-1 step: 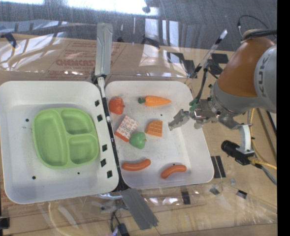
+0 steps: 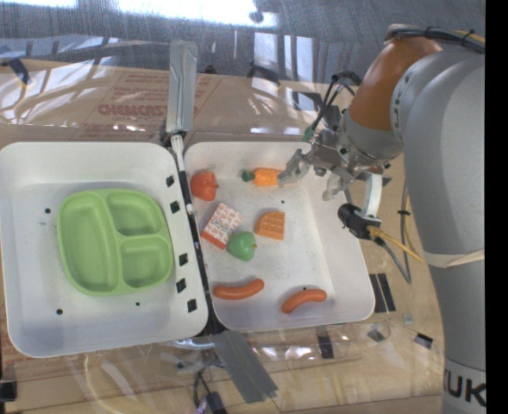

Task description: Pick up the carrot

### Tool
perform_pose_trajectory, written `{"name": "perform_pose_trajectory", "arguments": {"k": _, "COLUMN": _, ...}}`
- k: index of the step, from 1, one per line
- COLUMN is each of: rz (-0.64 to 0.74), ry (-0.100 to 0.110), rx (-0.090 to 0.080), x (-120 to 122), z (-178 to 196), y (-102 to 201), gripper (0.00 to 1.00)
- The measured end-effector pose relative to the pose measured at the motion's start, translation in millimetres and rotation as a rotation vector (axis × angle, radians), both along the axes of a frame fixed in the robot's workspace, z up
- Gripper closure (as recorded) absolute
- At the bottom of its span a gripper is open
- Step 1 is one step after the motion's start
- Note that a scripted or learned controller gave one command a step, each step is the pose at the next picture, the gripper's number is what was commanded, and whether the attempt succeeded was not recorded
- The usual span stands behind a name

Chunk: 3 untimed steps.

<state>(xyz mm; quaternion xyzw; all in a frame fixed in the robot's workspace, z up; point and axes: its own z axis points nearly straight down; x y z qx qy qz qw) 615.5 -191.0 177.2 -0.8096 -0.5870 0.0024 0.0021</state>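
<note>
1. Arm [image 2: 426,102]: I see it enter from the right, grey with its orange band, bent over the far right part of the right bin.
2. Left bin [image 2: 21,231]: white and shallow. I log one item in it.
3. Right bin [image 2: 340,266]: white, set edge to edge with the left one.
4. Green tray [image 2: 116,240]: three compartments, lying flat in the middle of the left bin.
5. Gripper [image 2: 292,169]: low over the far part of the right bin, just right of the carrot; whether its fingers are spread or pressed together I cannot tell from here.
6. Two sausages: one [image 2: 238,290] near the front wall, the other [image 2: 304,299] to its right.
7. Red-and-white carton [image 2: 222,225]: tilted, touching the green pepper [image 2: 242,246].
8. Waffle [image 2: 270,225]: just right of the carton.
9. Tomato [image 2: 203,185]: beside the bin's left wall.
10. Carrot [image 2: 263,177]: orange with a green end, lying on the bin floor at the far side, beside the gripper tip.
</note>
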Motion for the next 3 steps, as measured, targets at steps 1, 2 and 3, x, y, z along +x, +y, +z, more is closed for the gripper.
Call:
{"name": "perform_pose_trajectory", "arguments": {"k": 1, "rz": 0.044, "ry": 0.002, "rx": 0.002, "x": -6, "z": -73, "y": 23, "gripper": 0.00}}
{"name": "perform_pose_trajectory", "arguments": {"k": 2, "rz": 0.235, "ry": -0.005, "rx": 0.000, "x": 42, "z": -42, "y": 15, "gripper": 0.00}}
{"name": "perform_pose_trajectory", "arguments": {"k": 3, "rz": 0.448, "ry": -0.001, "rx": 0.003, "x": 42, "z": -87, "y": -7, "gripper": 0.00}}
